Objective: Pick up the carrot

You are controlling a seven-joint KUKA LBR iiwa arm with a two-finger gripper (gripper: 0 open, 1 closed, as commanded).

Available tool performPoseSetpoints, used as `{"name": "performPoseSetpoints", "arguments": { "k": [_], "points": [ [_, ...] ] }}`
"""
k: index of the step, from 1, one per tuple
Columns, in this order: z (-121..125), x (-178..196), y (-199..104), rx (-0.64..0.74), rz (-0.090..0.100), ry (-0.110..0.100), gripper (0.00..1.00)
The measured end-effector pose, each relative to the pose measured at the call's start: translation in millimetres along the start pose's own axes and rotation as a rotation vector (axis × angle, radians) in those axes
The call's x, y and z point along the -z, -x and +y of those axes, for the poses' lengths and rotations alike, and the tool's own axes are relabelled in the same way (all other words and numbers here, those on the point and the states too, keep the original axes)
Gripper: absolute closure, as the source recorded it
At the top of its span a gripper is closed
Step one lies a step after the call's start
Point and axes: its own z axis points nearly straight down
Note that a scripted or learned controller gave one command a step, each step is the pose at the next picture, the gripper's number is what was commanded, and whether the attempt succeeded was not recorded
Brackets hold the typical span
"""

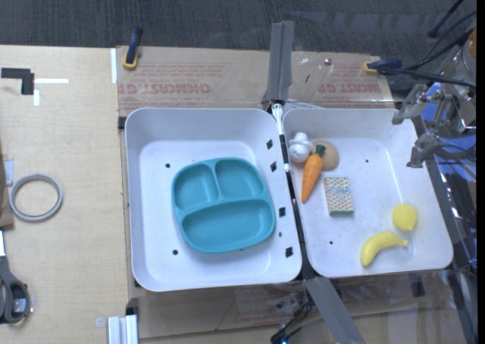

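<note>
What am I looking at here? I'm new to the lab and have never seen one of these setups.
This is one camera fixed above a bench, looking down at a slant. Two shallow white bins sit side by side. The left bin holds a blue divided plate. The right bin holds the carrot the robot must pick up, lying near the divider beside a white garlic bulb, plus a small box, a lemon and a banana. The robot arm reaches in from the right edge; its gripper hangs over the right bin's far corner, holding nothing visible.
</note>
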Motion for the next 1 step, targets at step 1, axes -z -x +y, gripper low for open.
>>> {"name": "performPoseSetpoints", "arguments": {
  "k": [1],
  "points": [
    [29.9,-108.4,57.2,-0.005,0.0,0.0,0.0]
  ]
}}
